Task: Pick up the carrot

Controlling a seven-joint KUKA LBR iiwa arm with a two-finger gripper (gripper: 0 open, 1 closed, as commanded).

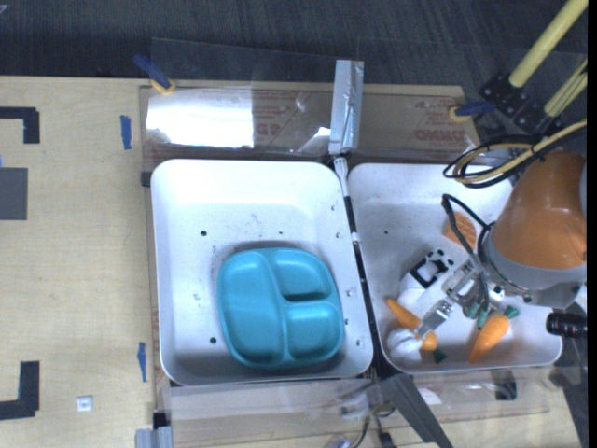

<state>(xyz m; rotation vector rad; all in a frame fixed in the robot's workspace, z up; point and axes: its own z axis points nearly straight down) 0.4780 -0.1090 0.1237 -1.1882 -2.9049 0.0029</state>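
An orange carrot [490, 337] with a green top lies near the front wall of the right bin [392, 203], just right of the gripper. A second orange piece [403, 313] lies to the left, next to a white object [404, 344]. My gripper [437, 322] reaches down and left from the orange-banded wrist [541, 222]. Its tip sits low over the spot between that orange piece and the white object. The carrot with the green top lies beside the gripper body, not at its tip.
A black-and-white item [429, 269] lies behind the gripper in the right bin. The left bin [187, 203] holds a blue divided plate [280, 304]. Cables [480, 161] loop over the right bin's back right corner.
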